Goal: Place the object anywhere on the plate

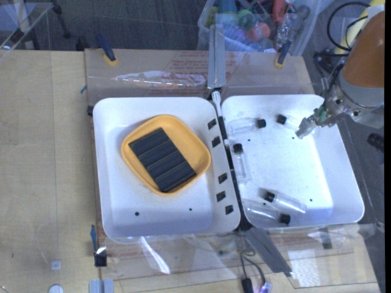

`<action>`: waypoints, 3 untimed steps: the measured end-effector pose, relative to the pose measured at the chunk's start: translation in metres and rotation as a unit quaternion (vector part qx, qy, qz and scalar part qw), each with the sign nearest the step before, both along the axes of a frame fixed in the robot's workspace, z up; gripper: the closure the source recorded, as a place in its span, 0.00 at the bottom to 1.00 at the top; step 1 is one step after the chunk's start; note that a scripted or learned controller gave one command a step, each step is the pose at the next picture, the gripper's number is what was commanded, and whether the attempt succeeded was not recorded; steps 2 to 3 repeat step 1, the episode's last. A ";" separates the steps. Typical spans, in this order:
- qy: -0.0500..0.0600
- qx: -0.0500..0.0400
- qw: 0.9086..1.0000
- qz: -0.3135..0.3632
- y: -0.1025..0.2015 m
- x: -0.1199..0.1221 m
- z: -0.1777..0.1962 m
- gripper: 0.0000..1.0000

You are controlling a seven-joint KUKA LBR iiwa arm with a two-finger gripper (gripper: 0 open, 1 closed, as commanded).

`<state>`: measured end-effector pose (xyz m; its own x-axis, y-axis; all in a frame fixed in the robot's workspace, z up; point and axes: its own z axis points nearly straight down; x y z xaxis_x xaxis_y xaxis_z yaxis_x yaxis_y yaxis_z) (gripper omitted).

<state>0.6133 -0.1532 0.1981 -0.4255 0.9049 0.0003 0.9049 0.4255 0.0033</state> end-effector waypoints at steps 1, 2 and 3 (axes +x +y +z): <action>0.000 0.000 1.000 0.000 0.000 0.000 0.000 0.00; 0.000 0.000 1.000 0.000 0.000 0.000 0.000 0.00; 0.000 0.000 1.000 0.000 0.000 0.000 0.000 0.00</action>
